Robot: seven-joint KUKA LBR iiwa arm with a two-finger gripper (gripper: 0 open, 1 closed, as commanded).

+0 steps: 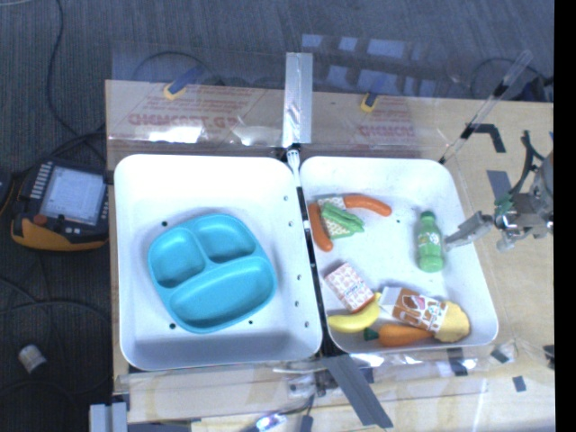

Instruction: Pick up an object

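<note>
My gripper (506,220) sits at the right edge of the frame, outside the right bin (468,207) and just beyond its right wall, at about mid-height of that bin. The nearest object is the green bottle (430,239), which lies directly to the left of my gripper, inside the bin and near the right wall. Its long axis runs almost top to bottom in the frame, with the cap toward the top. It stands apart from the other objects, with bare white floor on all sides. In my judgement the coming move is a short reach leftward over the wall, with the grasp closing across the bottle's narrow width. The carrot (367,204) and the corn cob (342,219) lie farther left, toward the bin's upper left. The small box (347,285), banana (355,317), juice carton (419,309) and lemon (455,322) crowd the lower part, touching or nearly touching one another. The blue divided plate (211,271) occupies the left bin (135,331), well apart from me. Whether my gripper is open or closed cannot be told at this size, and no object is seen in it.
</note>
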